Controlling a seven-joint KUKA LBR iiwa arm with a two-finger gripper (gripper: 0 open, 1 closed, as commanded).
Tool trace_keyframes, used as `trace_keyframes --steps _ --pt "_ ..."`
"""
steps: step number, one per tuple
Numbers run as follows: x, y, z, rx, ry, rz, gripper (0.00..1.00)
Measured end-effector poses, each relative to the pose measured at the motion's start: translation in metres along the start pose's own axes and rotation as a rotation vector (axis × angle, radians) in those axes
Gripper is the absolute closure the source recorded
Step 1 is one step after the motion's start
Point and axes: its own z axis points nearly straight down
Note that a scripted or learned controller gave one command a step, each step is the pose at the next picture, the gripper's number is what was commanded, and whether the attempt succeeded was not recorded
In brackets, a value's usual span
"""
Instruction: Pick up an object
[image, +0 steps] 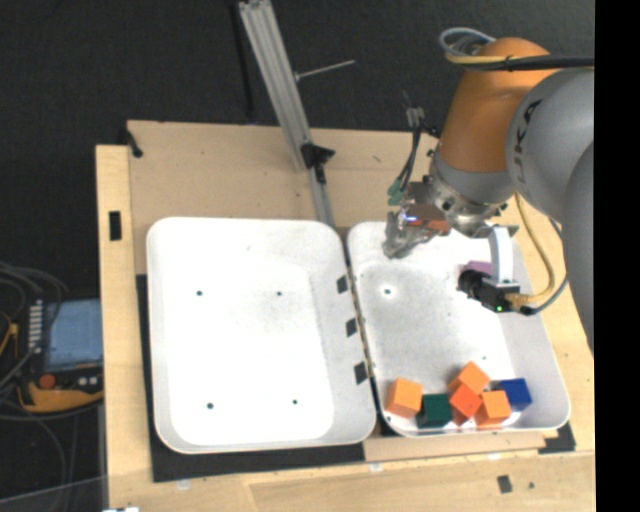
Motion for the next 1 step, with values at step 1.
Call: trace_keyframes --steps 1 --pt "0.0455 0.0242 -0.0011 -0.001 0.000 0.001 1.00"
